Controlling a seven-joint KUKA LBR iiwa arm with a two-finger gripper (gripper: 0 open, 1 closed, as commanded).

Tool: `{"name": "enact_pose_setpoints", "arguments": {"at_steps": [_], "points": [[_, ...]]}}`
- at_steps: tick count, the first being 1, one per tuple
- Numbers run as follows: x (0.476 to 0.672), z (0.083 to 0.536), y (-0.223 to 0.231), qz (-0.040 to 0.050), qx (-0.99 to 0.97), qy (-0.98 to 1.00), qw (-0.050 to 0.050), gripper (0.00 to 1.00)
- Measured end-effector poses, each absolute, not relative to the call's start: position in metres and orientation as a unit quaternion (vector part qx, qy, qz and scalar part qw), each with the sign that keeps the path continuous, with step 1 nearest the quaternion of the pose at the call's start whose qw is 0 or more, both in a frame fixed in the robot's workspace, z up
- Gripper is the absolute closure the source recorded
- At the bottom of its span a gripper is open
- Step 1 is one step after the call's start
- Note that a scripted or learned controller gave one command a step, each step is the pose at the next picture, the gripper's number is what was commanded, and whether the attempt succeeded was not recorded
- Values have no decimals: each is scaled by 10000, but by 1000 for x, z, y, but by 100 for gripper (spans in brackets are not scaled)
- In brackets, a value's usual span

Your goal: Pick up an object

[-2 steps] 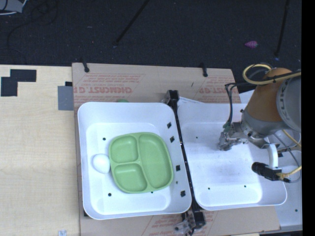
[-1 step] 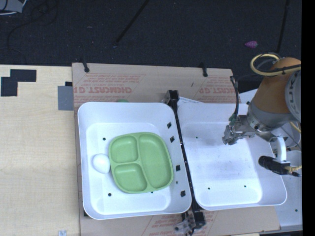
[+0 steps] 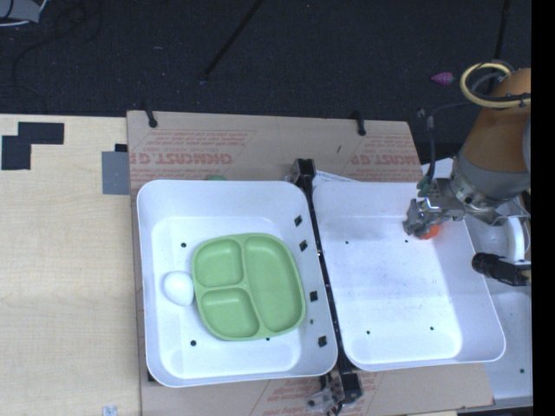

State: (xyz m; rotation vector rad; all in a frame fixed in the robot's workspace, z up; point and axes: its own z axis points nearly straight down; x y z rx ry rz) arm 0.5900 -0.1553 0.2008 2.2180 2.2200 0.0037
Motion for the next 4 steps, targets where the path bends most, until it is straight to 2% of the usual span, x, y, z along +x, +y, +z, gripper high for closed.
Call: {"name": "enact_pose_setpoints", "arguments": {"at_steps": [1,2,4], "points": [[582,248,-156,4,7068,7075,6,100],[573,254,-109,0,7059,7083,-18,100],[553,243,16,-9,7053,7089,-27,100]]}}
